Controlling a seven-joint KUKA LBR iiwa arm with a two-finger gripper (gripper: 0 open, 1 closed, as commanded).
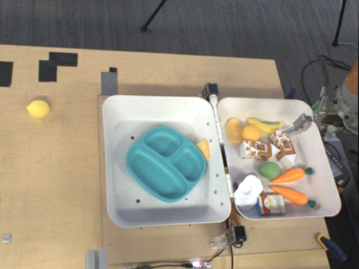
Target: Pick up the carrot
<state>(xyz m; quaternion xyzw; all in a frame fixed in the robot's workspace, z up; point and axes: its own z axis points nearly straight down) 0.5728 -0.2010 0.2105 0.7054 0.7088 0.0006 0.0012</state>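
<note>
Two orange carrots lie in the right bin (331, 198) near its front right corner. The upper carrot (288, 176) points left toward a green lime (270, 170). The lower carrot (290, 195) lies just in front of it, beside a can (272, 204). Both have green stem ends on the right. My gripper (298, 124) reaches in from the right over the back of this bin, above a brown-and-white carton (283, 144) and next to a banana (263, 124). It is well behind the carrots and holds nothing that I can see.
The right bin also holds an orange fruit (234, 129), a second carton (256, 149) and a white bottle (248, 190). A teal divided plate (164, 162) and a yellow wedge (203, 149) sit in the left bin (115, 150). A lemon (38, 109) rests on the bench at far left.
</note>
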